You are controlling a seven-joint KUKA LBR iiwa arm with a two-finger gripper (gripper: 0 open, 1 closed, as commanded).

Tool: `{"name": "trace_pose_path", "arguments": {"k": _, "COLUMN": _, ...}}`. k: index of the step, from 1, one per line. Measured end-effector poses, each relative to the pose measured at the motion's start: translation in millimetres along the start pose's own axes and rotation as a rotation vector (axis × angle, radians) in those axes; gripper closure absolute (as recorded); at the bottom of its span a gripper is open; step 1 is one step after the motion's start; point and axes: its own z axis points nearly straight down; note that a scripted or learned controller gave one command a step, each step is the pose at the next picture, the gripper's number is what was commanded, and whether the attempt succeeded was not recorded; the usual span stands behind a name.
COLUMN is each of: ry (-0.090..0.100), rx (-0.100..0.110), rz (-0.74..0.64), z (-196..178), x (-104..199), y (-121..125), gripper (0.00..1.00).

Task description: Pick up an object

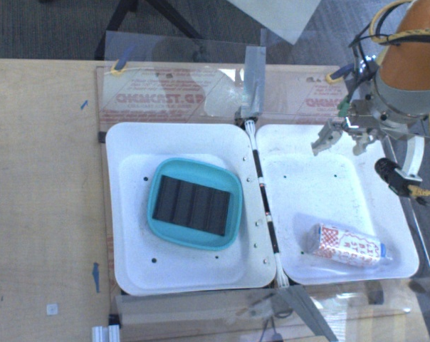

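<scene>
On the wooden table [37, 191], the gripper [342, 142] hovers over the right bin [343, 184], fingers spread wide and holding nothing; a tube [349, 244] lies near its front edge.

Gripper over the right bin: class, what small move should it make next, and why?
Probably travel toward the near side of the right bin and descend. The gripper hangs open at the far end with nothing between its fingers, while the red-and-white tube lies near the front.

High slanted view over bins [122, 148]
</scene>
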Motion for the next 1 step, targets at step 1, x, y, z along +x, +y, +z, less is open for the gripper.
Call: {"name": "trace_pose_path", "arguments": {"k": 1, "ry": 0.0, "rx": 0.0, "rz": 0.023, "z": 109.1, "x": -13.3, "y": -70.2, "gripper": 0.0}}
